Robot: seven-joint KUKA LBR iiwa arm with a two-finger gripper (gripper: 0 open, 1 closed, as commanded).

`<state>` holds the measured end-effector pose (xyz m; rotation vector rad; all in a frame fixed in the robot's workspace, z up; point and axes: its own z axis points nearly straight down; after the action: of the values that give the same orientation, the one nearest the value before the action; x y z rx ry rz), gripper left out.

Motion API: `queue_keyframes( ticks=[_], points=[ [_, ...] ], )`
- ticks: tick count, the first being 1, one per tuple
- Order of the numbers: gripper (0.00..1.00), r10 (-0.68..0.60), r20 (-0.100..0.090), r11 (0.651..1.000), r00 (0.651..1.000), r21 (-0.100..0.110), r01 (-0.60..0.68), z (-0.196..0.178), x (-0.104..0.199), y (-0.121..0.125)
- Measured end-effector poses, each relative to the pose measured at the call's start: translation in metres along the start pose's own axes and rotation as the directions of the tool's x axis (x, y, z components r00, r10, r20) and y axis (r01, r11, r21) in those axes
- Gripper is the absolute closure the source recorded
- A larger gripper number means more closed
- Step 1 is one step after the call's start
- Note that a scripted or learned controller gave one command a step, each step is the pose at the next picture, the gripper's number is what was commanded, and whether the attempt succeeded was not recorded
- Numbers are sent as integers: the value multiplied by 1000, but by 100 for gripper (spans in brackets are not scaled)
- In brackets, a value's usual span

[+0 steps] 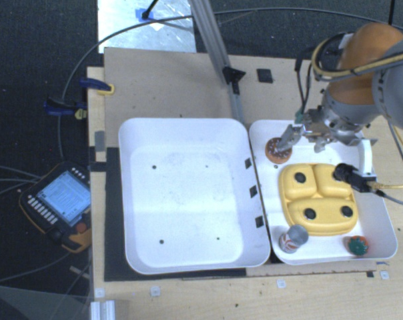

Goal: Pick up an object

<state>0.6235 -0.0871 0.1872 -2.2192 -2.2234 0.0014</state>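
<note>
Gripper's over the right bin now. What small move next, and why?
Probably a short descent onto the small brown round object. The gripper sits right beside it at the right bin's upper left corner, with nothing seen between its fingers. The yellow piece looks too wide to grasp.

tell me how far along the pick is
Nothing looks picked yet: the yellow tray, small can and green ball all lie in the right bin. The gripper is low over the brown round object at the bin's far corner. Grasping and lifting remain.
</note>
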Motion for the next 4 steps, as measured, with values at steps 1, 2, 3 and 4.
queue_keyframes(
  ticks=[1,2,3,4],
  points=[
    [0,1,-1,1000,1000,3,-1,63,0,-2],
    [100,0,0,1000,1000,-4,0,48,0,1],
    [100,-2,0,1000,1000,-7,2,4,0,7],
    [100,-4,0,1000,1000,-7,4,-42,6,11]
  ],
)
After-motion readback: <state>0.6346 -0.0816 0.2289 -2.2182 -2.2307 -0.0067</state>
